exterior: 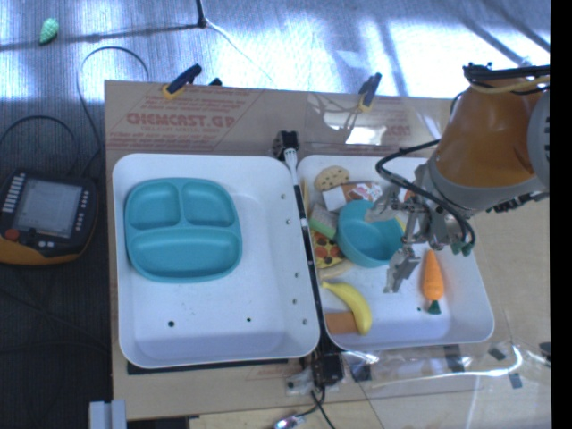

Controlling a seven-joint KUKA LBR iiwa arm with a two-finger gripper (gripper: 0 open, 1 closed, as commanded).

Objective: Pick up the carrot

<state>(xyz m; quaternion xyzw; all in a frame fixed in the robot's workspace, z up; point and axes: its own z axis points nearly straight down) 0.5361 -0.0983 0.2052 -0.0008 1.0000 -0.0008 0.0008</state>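
The carrot [433,275] is orange with a green stub at its near end. It lies flat near the right wall of the right bin [465,324]. My gripper [409,269] hangs low over that bin, just left of the carrot and right of a teal bowl [366,237]. One grey finger [397,273] points down at the bin floor a short way from the carrot's left side. The jaws look open with nothing between them. The carrot is not held.
The right bin also holds a banana [350,302], a cookie [332,179], a pizza-like toy [326,253] and a brown block [338,322]. A teal divided plate [183,228] sits in the left bin [214,329]. The arm's orange band [487,146] overhangs the bin's far right corner.
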